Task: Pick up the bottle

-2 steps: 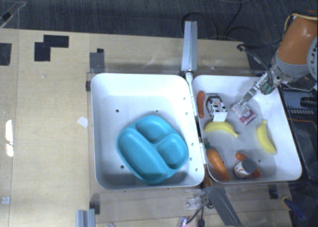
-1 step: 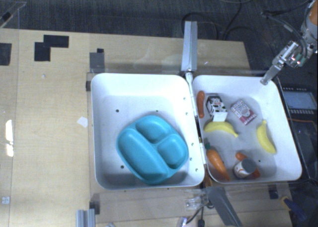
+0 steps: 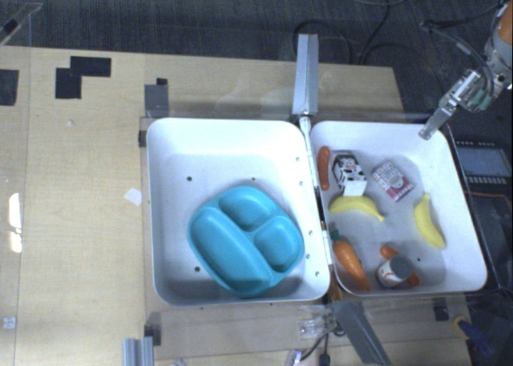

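While gripper (image 3: pixel 433 126) hovers over bin rim | bottle (image 3: pixel 396 270) seemingly lying, front

On your left, the shallow white left bin (image 3: pixel 168 196) holds a blue three-compartment plastic plate (image 3: pixel 244 238). In the white right bin (image 3: pixel 473 264) you have a red sausage (image 3: pixel 324 166) along the dividing wall, two yellow bananas (image 3: pixel 357 207) (image 3: pixel 429 223), an orange carrot (image 3: pixel 350 263), a small pink-and-white packet (image 3: pixel 392 180) and a black-and-white toy (image 3: pixel 348 172). Both bins sit on the wooden tabletop (image 3: pixel 80 196).
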